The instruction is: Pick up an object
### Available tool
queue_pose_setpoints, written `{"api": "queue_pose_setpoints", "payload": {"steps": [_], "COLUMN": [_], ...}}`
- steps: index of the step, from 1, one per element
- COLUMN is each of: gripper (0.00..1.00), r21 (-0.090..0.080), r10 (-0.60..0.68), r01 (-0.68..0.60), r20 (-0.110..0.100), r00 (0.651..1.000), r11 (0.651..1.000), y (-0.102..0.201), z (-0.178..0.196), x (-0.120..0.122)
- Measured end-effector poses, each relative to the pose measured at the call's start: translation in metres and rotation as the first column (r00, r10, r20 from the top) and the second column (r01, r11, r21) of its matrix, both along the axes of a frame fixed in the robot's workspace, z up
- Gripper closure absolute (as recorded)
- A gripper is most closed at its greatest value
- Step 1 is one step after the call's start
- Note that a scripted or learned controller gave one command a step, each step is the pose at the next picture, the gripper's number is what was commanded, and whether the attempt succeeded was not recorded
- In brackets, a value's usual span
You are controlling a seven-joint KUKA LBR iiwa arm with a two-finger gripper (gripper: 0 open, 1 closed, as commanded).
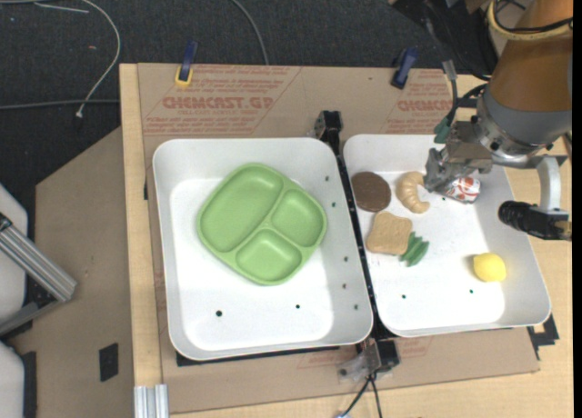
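cardboard sheet [273, 89] | red print – "CHEMCAST GP", repeated – rest illegible

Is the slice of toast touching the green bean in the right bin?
Touching. The camera view shows the toast overlapping the upper end of the green bean, with no white bin floor visible between them.

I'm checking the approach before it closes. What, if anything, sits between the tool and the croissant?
Nothing visible does. The tool hovers just right of the croissant in the right bin; a red-and-white item lies on the tool's far side.
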State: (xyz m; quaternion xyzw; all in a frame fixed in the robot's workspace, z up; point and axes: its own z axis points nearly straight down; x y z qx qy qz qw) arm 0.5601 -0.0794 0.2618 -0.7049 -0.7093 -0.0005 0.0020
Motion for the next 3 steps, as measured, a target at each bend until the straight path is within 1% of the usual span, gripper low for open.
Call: {"api": "queue_pose_setpoints", "payload": {"steps": [1,2,3], "gripper": [1.00,1.00,1.00], "r21": [-0.001,-0.001,-0.001], "r10": [0.000,0.001,0.001], "r01": [0.000,-0.001,-0.001], "r20": [0.002,0.001,-0.004], "r00": [1.000,1.000,1.000], "r11": [1.000,1.000,1.000], "y": [0.052,0.111,0.169], "z": [0.001,-0.002,-0.023], "x": [0.005,0.007,0.003]}}
